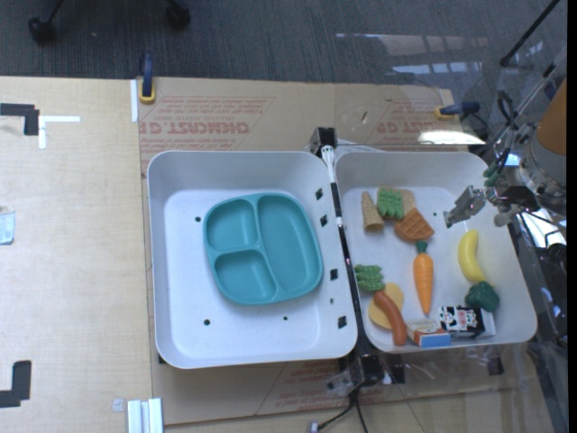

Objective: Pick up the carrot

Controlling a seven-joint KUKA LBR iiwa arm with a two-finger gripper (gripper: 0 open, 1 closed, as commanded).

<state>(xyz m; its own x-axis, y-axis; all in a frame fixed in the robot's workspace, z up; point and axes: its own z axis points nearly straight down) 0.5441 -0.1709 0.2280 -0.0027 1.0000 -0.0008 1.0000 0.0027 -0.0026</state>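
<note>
The carrot (pixel 423 280) is orange with a small green top. It lies lengthwise in the middle of the right bin (pixel 505 332), top pointing to the far side. My gripper (pixel 462 207) hangs over the right part of that bin, up and to the right of the carrot and apart from it. Its fingers look open, with nothing between them. A yellow banana (pixel 468 254) lies just below the gripper, to the right of the carrot.
Around the carrot lie an orange wedge (pixel 415 226), a tan cone (pixel 371 212), green leafy pieces (pixel 390 203) (pixel 368 276), a sausage (pixel 391 315), broccoli (pixel 482 296) and a cow-print carton (pixel 462 320). The left bin (pixel 171 269) holds a teal divided plate (pixel 263 247).
</note>
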